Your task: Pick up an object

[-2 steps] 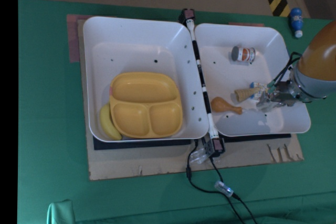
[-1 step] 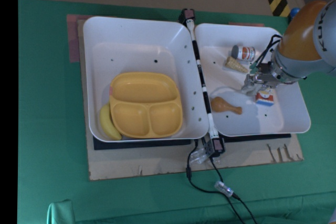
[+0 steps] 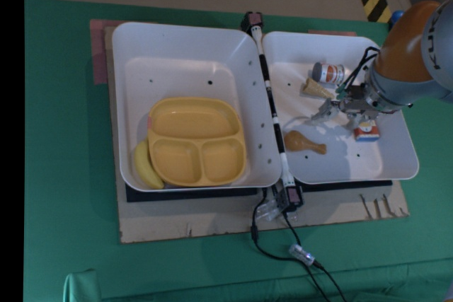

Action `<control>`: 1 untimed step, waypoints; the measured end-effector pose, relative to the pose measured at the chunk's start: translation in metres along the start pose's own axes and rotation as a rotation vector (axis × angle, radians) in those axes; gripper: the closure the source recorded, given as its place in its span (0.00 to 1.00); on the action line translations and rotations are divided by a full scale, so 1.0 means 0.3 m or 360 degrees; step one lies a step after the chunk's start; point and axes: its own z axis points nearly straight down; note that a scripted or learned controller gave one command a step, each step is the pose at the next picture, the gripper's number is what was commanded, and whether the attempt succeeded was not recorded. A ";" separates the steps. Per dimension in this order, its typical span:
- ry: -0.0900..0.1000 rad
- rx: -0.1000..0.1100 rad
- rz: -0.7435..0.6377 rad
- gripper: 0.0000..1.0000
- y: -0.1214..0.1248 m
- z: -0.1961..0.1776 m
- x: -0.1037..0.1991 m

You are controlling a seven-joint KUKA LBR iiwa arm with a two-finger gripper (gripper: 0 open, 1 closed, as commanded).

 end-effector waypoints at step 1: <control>-0.0012 -0.0022 0.0011 1.00 0.009 -0.051 -0.013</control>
